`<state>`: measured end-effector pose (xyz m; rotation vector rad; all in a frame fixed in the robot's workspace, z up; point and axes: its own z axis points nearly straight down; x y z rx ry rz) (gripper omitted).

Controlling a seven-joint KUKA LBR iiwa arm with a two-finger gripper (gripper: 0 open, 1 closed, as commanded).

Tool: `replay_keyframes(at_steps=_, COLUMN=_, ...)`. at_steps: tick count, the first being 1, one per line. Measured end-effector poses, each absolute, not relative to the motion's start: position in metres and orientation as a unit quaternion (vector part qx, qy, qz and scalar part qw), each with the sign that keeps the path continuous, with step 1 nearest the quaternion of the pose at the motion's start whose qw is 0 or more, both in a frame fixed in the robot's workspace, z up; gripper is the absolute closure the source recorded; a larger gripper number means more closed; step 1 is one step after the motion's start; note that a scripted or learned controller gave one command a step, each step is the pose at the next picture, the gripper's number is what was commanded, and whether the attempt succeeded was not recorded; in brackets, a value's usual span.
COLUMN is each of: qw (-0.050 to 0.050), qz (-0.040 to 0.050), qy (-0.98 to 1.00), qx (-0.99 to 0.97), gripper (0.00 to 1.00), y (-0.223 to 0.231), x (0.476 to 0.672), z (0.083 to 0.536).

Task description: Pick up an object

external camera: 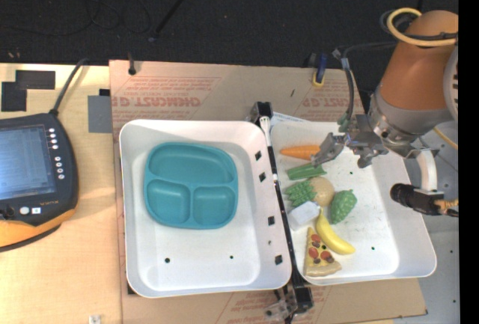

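The right bin (pixel 389 240) holds several toy foods. An orange carrot (pixel 299 153) lies at its far left, with a green pod (pixel 303 171) just below it. Further down are a pale potato-like piece (pixel 322 190), a green leafy piece (pixel 343 205), a yellow banana (pixel 332 235) and a pizza slice (pixel 320 256). My gripper (pixel 346 153) hangs over the bin's upper middle, just right of the carrot. It is open, its fingers spread with nothing between them.
A teal divided plate (pixel 191 185) lies in the left bin (pixel 194 270). A tablet-like pendant (pixel 30 165) rests on the bench at far left. A black divider (pixel 273 188) runs between the bins. Bare bin floor shows at the right bin's right half.
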<state>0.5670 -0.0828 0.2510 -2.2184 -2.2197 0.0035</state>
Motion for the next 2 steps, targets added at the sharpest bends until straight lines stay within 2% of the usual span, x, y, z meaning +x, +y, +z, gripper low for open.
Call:
replay_keyframes(at_steps=1, qw=0.002, qz=0.0027, qy=-0.706, qx=-0.708, gripper=0.0, y=-0.143, x=0.589, z=0.08)
replay_keyframes(at_steps=2, qw=0.001, qz=0.0009, qy=-0.704, qx=-0.71, gripper=1.0, y=-0.143, x=0.59, z=0.098)
